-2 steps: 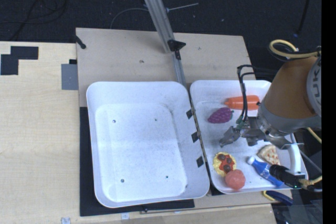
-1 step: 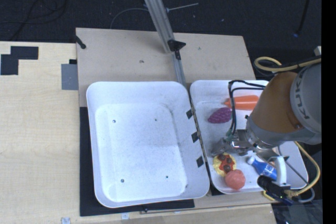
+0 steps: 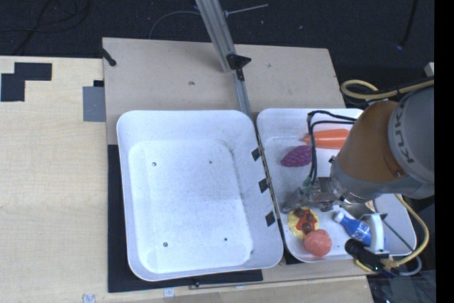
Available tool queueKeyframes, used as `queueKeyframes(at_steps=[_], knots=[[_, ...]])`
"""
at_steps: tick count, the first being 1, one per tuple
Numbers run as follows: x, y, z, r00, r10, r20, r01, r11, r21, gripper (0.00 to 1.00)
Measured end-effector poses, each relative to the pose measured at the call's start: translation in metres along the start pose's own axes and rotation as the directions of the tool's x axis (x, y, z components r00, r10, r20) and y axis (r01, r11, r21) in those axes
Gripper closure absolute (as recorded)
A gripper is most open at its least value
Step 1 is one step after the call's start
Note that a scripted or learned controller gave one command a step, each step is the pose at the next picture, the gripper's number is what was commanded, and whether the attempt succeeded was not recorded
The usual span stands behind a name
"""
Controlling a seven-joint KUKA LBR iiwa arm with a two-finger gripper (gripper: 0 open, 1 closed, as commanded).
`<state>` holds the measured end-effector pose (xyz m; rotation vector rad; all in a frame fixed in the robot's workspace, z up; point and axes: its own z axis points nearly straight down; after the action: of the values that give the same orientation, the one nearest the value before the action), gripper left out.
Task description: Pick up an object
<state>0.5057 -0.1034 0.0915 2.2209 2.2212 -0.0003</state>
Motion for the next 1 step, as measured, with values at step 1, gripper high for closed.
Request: queueKeyframes(at_steps=[1], knots=[[-0.0009,0.0004,-0.0110,1.000,0.002,0.000,-0.002,1.000,-0.002,1.00]])
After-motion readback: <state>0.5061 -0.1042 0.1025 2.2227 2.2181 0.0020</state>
